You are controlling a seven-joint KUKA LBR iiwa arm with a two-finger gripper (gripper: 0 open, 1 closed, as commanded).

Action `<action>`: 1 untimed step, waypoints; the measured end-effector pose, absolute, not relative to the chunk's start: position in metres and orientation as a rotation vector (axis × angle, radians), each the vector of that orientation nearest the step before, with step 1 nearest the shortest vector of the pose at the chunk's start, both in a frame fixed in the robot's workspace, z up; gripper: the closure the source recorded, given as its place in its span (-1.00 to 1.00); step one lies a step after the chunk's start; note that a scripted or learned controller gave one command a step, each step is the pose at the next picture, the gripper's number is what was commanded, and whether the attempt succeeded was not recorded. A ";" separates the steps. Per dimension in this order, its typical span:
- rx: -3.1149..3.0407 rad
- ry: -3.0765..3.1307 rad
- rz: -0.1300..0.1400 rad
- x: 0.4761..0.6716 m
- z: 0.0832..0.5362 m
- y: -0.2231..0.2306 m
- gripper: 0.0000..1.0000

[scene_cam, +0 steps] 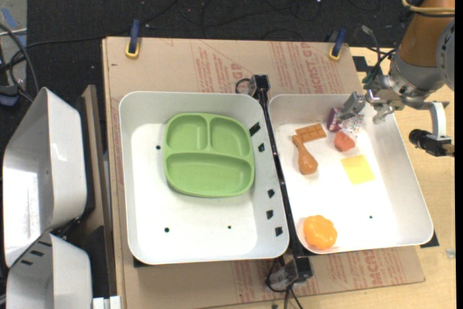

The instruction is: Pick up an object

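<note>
My gripper (pixel 353 111) hangs over the far edge of the right bin (pixel 405 177), at the end of the grey arm with its orange band (pixel 427 29). Just left of it lies a small purple object (pixel 336 116), and just below it a red block (pixel 345 142). Further left in the same bin are a tan cracker-like piece (pixel 309 132) and a brown drumstick-shaped piece (pixel 305 157). A flat yellow square (pixel 357 170) lies near the bin's middle. An orange fruit (pixel 320 231) rests at the near left corner.
The left bin (pixel 137 192) holds a green divided plate (pixel 210 155). A black divider with clips (pixel 269 155) runs between the bins. Two empty-looking white tubs (pixel 40 177) stand off the bench at the left. Cables lie on the dark floor behind.
</note>
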State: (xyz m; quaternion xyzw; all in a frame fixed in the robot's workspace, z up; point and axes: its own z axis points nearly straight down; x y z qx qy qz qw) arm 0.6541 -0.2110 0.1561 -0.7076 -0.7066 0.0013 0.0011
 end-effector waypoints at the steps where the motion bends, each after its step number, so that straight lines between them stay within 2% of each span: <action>1: -2.220 -2.217 0.005 0.648 0.093 -0.213 -1.00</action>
